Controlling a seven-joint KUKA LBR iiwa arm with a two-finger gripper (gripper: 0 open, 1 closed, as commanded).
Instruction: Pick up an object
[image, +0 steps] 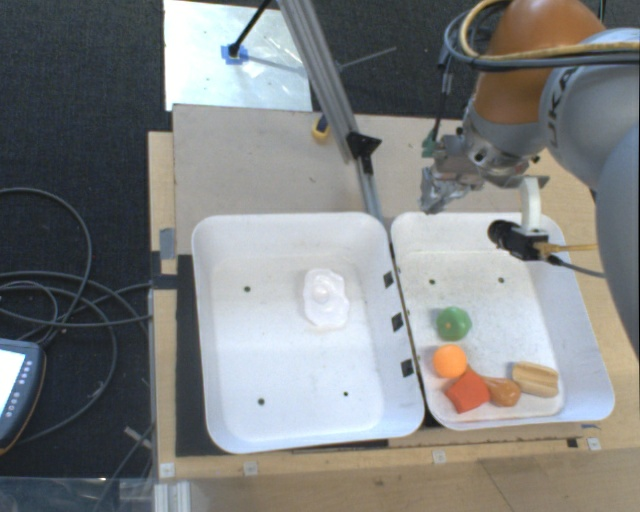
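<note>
Nearest the camera, along the front wall of the right bin, four small items are clustered. A red block lies touching a small orange-brown piece, and a tan, bread-like roll sits just beside that. Just behind the red block an orange ball is found, and a little farther back a green round piece stands apart from the cluster. All appear to be light toy foods, probably stiff plastic with smooth, somewhat slippery skins.

The green piece would probably be the easiest to take, since free space is left on every side of it; a grip across its widest part is advised. The ball could roll away if pinched off-centre.

In the left bin, well apart from the right bin's cluster, a white crumpled lump is seen, likely soft.

Farthest back, above the right bin's rear wall, the hand hangs; whether it is wide or narrow cannot be told, and nothing is seen held.
</note>
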